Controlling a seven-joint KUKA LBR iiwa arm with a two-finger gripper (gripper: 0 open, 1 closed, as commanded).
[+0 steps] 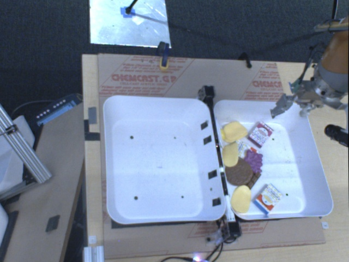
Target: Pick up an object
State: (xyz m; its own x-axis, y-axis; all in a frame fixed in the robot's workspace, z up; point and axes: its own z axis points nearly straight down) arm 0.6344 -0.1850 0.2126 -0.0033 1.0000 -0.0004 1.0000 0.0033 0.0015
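Tool (pixel 284 107) hangs over right bin (pixel 319 162) far edge, w/ nothing in it; open/closed can't tell. Red carton (pixel 260 134) just below: prob light, stiff, grab across narrow sides.

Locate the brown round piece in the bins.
The brown round piece lies in the right bin, near the divider, with the purple grape bunch touching its upper right and a yellow piece just below it.

Even, fairly bright overhead light, white bins (pixel 158 162) near blown out with detail lost, glare on the far foil sheet (pixel 130 15), soft faint shadows, slight overall softness, dark background stayed murky.
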